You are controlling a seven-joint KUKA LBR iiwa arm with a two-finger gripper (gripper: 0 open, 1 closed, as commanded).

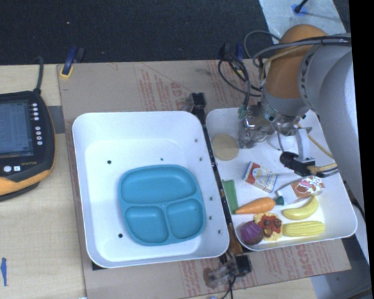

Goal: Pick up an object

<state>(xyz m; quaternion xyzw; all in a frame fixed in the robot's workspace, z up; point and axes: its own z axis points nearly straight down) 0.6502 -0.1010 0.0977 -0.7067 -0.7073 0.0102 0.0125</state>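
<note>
Low over the 12 o'clock end of the right bin (337,216) hangs my end effector (252,136); from this slant I cannot tell whether it is apart or together, nor whether it touches the bin floor. Just beside it, toward 9 o'clock, lies a round tan disc (225,147), close to the bin's left wall; the two look near each other, though I cannot tell if they touch.

What there is to pick lies in this same bin, mostly toward 6 o'clock from me; a small white and red carton (260,176) sits near the bin's middle; a green stick (230,194) lies along the left wall at 9 o'clock; an orange carrot (256,205) lies just beside it, pointing toward that wall; a white and red packet (307,186) sits at 3 o'clock of the carrot, above a banana (301,209); a yellow corn cob (303,229) runs along the 6 o'clock wall; a purple vegetable (250,232) and a small red and yellow piece (269,224) crowd together at 7 o'clock.

At 9 o'clock of all this, the left bin (97,159) holds a blue divided plate (160,202); both bins rest on a cardboard sheet (137,85) on the surface (34,254); a control pendant (9,143) lies well apart, at the far 9 o'clock edge.
</note>
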